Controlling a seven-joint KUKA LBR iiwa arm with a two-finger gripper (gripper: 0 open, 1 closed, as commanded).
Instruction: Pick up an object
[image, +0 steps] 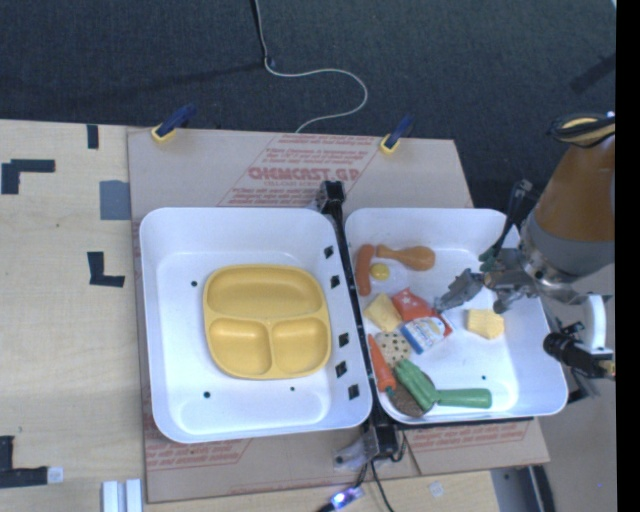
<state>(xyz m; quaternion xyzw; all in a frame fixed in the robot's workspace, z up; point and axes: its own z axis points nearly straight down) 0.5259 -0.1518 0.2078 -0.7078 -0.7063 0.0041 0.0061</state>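
My gripper (478, 296) hangs over the middle of the right bin (520, 225), and its fingers look open with nothing between them. Just below it on the bin floor lies a yellow cheese block (486, 324), apart from the fingers. To the left sit a red packet (410, 303), a blue-and-white carton (425, 332) and a pale yellow wedge (383, 313). An orange drumstick (410, 258) and a brown sausage (365, 262) lie at the back left. Green vegetables (440, 392) and a carrot (383, 366) lie at the front.
The left bin (170, 300) holds a yellow divided plate (267, 320). A black clip rail (345, 300) runs along the divide between the bins. The grey arm with its orange band (585, 185) leans in over the right bin's right wall.
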